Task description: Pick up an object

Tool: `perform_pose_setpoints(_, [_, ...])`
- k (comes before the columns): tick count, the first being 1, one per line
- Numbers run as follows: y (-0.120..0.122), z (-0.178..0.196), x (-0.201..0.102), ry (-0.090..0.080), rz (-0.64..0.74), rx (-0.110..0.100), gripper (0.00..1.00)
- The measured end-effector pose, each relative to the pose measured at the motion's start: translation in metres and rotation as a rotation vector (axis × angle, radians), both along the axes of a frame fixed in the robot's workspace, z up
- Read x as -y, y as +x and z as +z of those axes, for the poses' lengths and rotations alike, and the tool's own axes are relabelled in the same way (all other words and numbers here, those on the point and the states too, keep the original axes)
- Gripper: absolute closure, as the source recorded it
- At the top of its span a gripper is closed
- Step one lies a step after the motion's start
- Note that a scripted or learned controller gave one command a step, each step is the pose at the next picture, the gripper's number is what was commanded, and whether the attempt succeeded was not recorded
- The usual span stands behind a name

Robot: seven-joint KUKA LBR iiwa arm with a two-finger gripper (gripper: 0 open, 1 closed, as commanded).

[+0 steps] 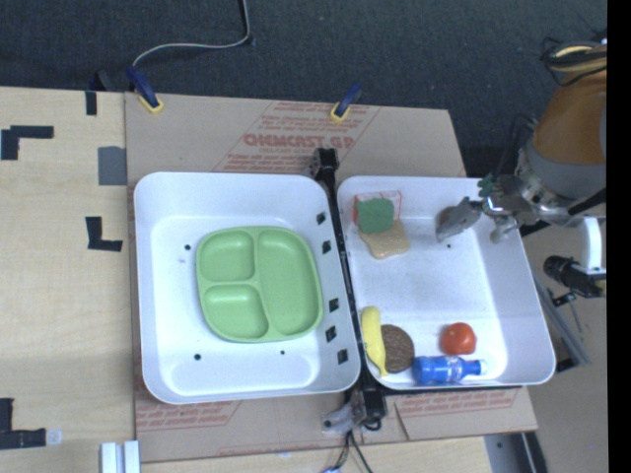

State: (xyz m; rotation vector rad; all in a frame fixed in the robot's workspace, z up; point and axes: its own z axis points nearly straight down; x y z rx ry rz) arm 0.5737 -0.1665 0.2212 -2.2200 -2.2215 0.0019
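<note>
The right bin [513, 294] holds a green square block [375, 214] resting on a tan sponge-like piece [387, 242] at its far left. Along its near edge lie a yellow banana [371, 335], a brown round cookie-like disc [397, 347], a red tomato-like ball [457, 339] and a blue bottle [444, 370] on its side. My gripper [455, 221] hangs over the far right part of this bin, to the right of the green block and apart from it. Nothing shows between its grey fingers.
The left bin [158, 264] carries a green divided plate [260, 283]. A black divider with clips [335, 264] runs between the bins. The arm's orange band [572, 116] and grey wrist stand over the right rim. Both bins rest on brown cardboard [286, 136].
</note>
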Motion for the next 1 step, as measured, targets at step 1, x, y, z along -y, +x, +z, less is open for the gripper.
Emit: perform_pose_setpoints(1, [0.0099, -0.0999, -0.0512, 0.001, 0.001, -0.002, 0.00])
